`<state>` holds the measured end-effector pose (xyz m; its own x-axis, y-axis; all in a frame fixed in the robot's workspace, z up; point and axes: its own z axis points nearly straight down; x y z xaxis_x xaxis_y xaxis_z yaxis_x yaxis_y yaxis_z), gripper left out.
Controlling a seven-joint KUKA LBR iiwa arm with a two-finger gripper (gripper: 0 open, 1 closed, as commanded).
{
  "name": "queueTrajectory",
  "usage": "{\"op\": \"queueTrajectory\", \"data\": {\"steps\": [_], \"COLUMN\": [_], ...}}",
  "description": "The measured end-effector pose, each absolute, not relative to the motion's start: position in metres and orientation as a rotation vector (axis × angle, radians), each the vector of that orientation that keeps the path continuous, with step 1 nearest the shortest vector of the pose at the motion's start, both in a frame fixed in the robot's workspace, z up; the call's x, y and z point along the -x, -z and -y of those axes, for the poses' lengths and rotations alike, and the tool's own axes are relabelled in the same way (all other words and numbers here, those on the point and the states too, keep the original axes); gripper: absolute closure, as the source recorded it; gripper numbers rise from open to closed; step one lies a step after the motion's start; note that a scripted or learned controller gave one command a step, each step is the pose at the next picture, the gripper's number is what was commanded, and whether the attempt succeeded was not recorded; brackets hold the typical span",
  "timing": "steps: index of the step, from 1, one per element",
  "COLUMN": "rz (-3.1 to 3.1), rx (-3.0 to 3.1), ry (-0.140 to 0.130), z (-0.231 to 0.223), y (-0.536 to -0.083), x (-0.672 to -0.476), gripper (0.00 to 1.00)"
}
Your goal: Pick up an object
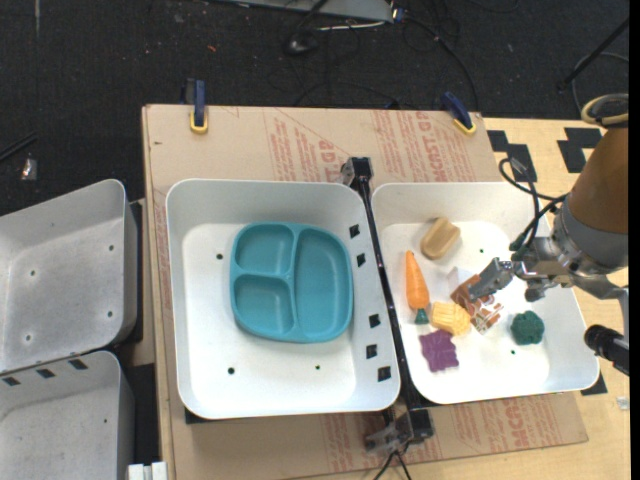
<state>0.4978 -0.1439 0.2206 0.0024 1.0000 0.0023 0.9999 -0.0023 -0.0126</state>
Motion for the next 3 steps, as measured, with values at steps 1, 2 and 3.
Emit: {"op": "queueTrajectory", "data": {"steps": [1, 2, 3], "rz": [2.222, 2.216, 2.221], "rx": [2.220, 2.221, 2.224], "ry": [-0.001, -0.004, -0.001], "z": [0.144, 0.149, 0.139], "y": [-0.227, -0.175, -0.123], "x": [-0.500, -0.491, -0.489], "gripper": [0.00, 0.00, 0.00]}}
